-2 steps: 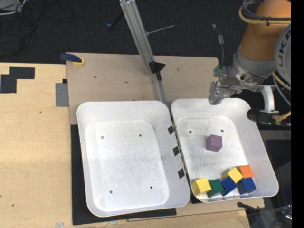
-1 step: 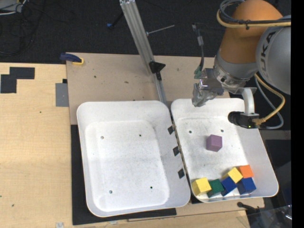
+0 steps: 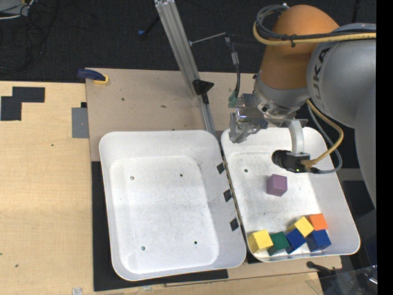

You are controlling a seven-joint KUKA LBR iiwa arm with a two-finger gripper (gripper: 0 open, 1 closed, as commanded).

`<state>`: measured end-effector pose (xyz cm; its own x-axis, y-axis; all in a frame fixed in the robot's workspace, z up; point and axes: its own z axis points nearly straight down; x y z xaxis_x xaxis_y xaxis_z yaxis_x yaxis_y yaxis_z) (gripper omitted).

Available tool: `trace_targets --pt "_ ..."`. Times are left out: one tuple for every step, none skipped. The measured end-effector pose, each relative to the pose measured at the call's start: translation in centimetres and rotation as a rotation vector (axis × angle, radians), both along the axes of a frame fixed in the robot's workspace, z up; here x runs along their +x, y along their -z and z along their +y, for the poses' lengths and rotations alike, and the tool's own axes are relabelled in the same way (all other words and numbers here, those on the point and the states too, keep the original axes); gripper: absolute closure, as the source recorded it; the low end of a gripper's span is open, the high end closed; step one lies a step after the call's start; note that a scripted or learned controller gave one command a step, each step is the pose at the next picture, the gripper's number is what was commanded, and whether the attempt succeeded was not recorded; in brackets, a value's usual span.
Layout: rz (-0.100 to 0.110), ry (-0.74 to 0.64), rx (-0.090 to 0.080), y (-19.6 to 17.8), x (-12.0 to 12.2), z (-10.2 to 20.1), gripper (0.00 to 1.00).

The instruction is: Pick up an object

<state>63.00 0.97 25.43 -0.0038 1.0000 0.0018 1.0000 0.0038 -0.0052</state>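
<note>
One block (image 3: 277, 185) mid right bin (image 3: 344, 211), block cluster (image 3: 293, 234) at near edge.

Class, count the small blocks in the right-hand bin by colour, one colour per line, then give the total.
Purple block: 1
Yellow blocks: 2
Green block: 1
Blue blocks: 2
Orange block: 1
Total: 7
</note>
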Motion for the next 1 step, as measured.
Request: trace_targets --pt "0.001 0.0 0.0 -0.05 -1.49 4.73 1.0"
